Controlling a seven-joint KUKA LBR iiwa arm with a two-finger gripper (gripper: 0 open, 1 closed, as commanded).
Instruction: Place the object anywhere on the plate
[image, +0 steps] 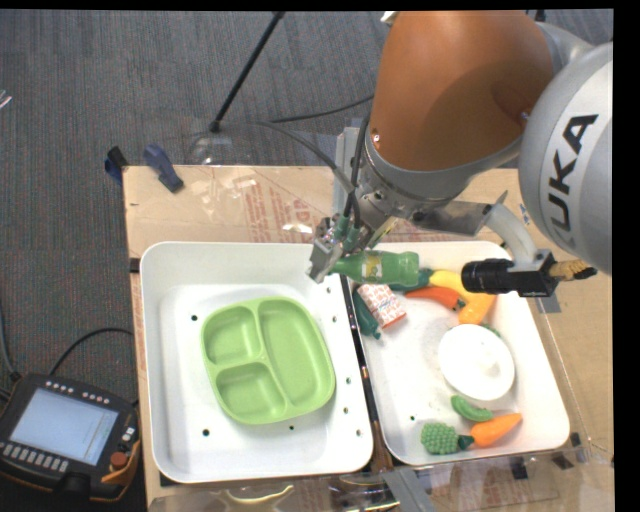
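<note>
Claw pinches a green bottle at its neck, above the bins' shared edge, beside the green plate.

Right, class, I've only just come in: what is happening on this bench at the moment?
A grey and orange robot arm reaches in from the right, its gripper at the top of the divide between two white bins. A green toy bottle lies right at the gripper, but whether it is gripped is unclear. The green divided plate sits in the left bin. The right bin holds a white lid, a small carton and toy vegetables. Nothing lies on the plate yet.
</note>
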